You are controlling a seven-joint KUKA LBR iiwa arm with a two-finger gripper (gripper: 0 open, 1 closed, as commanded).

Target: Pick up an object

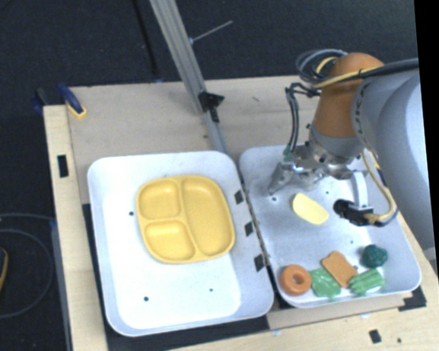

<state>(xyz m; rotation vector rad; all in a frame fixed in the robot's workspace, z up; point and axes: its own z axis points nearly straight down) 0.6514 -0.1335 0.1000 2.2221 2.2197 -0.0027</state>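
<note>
1. Step: approach. Pincer (281, 179) low in right bin (286, 241), fingers spread, holding nothing.
2. Target: yellow piece (310, 209), just beside.
3. Next: centre over piece, descend, close.

The grey metal two-finger gripper (281, 179) hangs over the right shallow white plastic bin (275, 239), fingers (275, 183) spread apart with nothing between them. A pale yellow oval toy piece (310, 209) lies just beside the fingertips, apart.
</note>
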